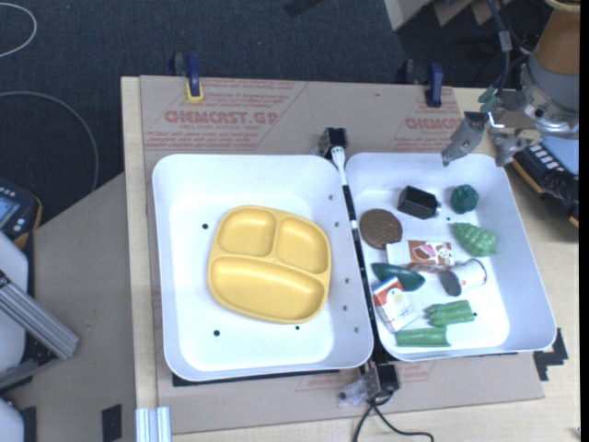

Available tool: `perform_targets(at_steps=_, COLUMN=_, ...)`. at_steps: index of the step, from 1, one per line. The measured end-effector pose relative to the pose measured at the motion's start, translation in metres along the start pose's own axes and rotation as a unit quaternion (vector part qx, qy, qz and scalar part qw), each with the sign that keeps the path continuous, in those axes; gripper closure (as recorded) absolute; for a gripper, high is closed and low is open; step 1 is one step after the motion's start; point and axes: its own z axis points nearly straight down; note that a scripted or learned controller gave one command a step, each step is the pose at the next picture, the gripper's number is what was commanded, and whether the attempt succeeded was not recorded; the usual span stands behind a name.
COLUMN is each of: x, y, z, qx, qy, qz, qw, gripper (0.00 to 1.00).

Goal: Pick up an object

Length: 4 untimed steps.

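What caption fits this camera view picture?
Gripper hovers over the right bin's far edge; a yellow tray fills the left bin.

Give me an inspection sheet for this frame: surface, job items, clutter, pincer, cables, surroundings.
Surface: brown board clamped at its far edge, bearing a left bin and a right bin.
Job's things: right bin holds a black block, brown disc, dark green ball, light green ridged piece, printed packets, green vegetable-like pieces.
Clutter: yellow divided tray lies in the left bin.
Pincer: pincer hovers over the right bin's far edge, holding nothing; finger state unclear.
Cables: white cable on the floor at left; black lead at the near edge.
Surroundings: dark carpet, wooden bench at right.
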Motion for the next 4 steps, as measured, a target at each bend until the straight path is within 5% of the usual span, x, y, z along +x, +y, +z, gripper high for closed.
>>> perform_targets(at_steps=1, x=0.000, y=0.001, z=-0.011, qx=-0.002, qy=0.000, qz=0.000, qw=1.0000, gripper=1.00)
perform_targets(at_steps=2, x=0.001, y=-0.042, z=-0.024, qx=0.001, qy=0.001, qz=0.001, qw=1.0000, gripper=1.00)
perform_targets(at_steps=3, x=-0.029, y=-0.102, z=-0.011, qx=0.002, qy=0.000, qz=0.003, qw=1.0000, gripper=1.00)
perform_targets(at_steps=4, x=0.037, y=-0.150, z=0.033, qx=0.004, qy=0.002, qz=-0.002, qw=1.0000, gripper=1.00)
